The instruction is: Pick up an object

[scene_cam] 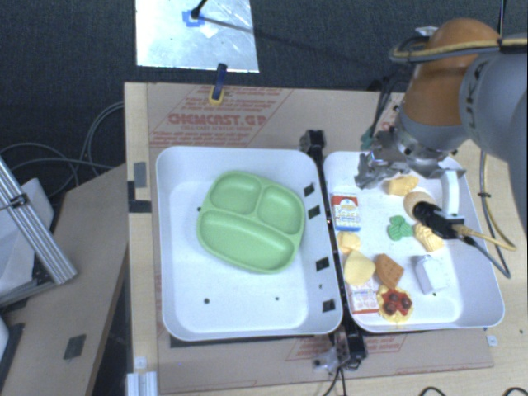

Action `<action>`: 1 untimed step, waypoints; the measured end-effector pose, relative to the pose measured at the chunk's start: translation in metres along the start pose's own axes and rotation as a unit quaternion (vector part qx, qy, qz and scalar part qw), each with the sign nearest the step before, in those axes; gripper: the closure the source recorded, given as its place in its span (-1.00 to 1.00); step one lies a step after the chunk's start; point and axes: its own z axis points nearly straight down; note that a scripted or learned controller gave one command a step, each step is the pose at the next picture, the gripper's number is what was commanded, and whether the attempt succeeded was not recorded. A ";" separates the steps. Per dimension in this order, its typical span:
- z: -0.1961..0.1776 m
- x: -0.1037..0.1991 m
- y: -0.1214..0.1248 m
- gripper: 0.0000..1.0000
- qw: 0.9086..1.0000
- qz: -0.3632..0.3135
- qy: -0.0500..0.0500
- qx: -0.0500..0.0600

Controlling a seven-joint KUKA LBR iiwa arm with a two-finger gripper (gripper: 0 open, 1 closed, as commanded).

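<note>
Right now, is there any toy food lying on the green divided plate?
No, the green plate in the left bin carries nothing; the toy food lies in the right bin.

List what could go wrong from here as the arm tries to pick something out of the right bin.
1. The gripper hangs over the right bin's far corner, close to its rim; coming down there it may strike the wall.
2. The toy foods lie crowded: the yellow piece, brown piece and small carton sit close together, so a grab could catch two things or knock neighbours aside.
</note>
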 end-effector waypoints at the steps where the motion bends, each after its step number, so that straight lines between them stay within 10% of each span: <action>1: -0.003 0.044 0.002 1.00 1.000 0.000 0.000 0.000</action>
